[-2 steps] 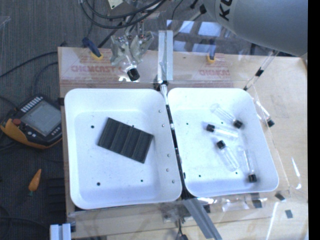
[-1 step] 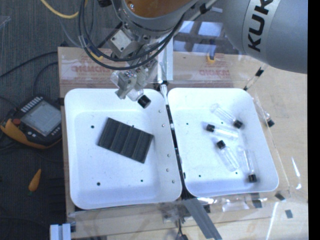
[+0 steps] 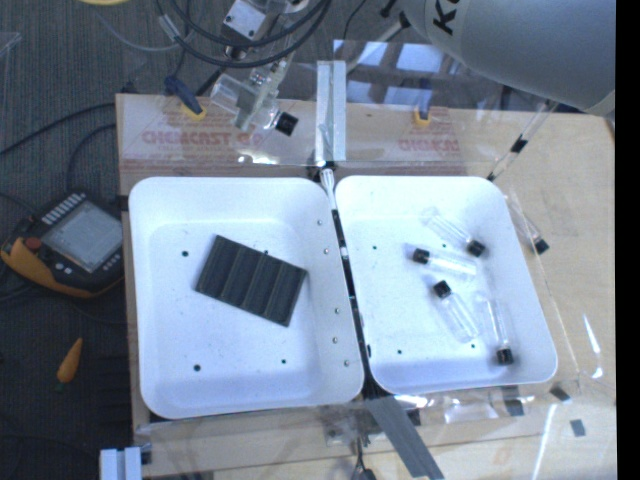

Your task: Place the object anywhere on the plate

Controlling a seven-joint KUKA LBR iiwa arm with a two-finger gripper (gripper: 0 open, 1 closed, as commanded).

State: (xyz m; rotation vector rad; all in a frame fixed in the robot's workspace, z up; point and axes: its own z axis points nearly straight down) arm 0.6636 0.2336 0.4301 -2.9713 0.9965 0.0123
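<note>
Nearest us looms the grey arm (image 3: pixel 520 23), its gripper (image 3: pixel 250 96) well beyond the plate (image 3: pixel 250 280), grasp impossible to tell; next we judge a descent over the plate.

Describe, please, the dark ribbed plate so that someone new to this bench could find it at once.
Of the two white bins, look in the left bin. The dark ribbed plate lies flat near its middle, turned at a slant to the walls. It is a dark grey rectangle with raised ridges, unlike the clear vials with black caps, which lie in the right bin.
</note>
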